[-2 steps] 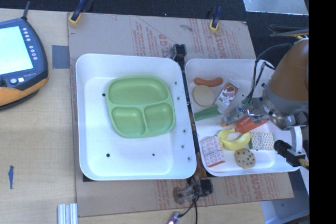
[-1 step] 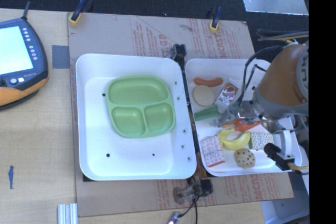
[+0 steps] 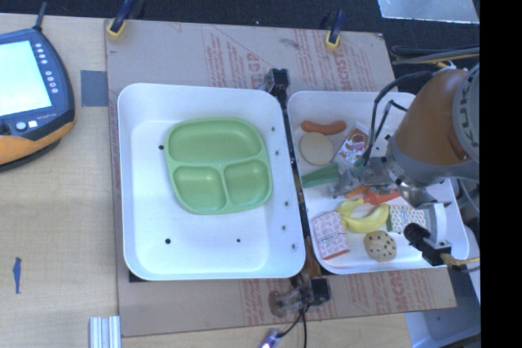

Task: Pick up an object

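The right white bin point(image 3: 334, 99) holds several toy foods: a sausage point(image 3: 324, 127), a round beige bun point(image 3: 316, 148), a green piece point(image 3: 320, 175), a small carton point(image 3: 354, 147), an orange carrot point(image 3: 378, 196), a yellow banana point(image 3: 364, 216), a chip cookie point(image 3: 379, 244) and a red-and-white packet point(image 3: 329, 234). My gripper point(image 3: 356, 175) reaches down into the middle of this bin, between the carton and the banana, close to the green piece and the carrot. Its tips are lost in the clutter.
The left white bin point(image 3: 130, 175) carries a green divided plate point(image 3: 218, 165). A patterned packet point(image 3: 401, 218) lies near the right bin's right side. A teach pendant point(image 3: 28, 98) sits on the bench at far left. Clamps point(image 3: 120, 22) hold the board's back edge.
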`<state>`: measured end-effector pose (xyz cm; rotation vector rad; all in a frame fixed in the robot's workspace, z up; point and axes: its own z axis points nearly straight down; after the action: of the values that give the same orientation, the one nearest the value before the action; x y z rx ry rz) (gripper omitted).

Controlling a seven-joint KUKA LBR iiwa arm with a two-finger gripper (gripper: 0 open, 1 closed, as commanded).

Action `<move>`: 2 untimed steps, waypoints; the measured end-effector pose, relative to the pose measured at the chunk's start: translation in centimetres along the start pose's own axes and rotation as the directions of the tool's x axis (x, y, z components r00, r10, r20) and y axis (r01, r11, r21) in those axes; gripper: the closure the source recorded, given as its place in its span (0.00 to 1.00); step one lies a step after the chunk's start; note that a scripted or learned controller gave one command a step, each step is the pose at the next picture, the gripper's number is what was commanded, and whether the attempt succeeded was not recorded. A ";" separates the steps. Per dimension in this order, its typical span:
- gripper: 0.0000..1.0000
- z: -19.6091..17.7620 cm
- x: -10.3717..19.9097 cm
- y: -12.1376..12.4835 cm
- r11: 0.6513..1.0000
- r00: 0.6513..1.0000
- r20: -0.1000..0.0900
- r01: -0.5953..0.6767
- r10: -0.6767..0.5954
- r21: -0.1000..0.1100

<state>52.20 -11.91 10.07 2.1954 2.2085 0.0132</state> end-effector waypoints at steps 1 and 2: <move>1.00 -0.9 0.0 0.0 1.000 1.000 -0.002 0.006 -0.006 0.005; 0.00 -0.9 0.1 0.0 1.000 1.000 -0.004 0.008 -0.007 0.007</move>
<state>52.15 -11.77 10.97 2.1925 2.2221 0.0100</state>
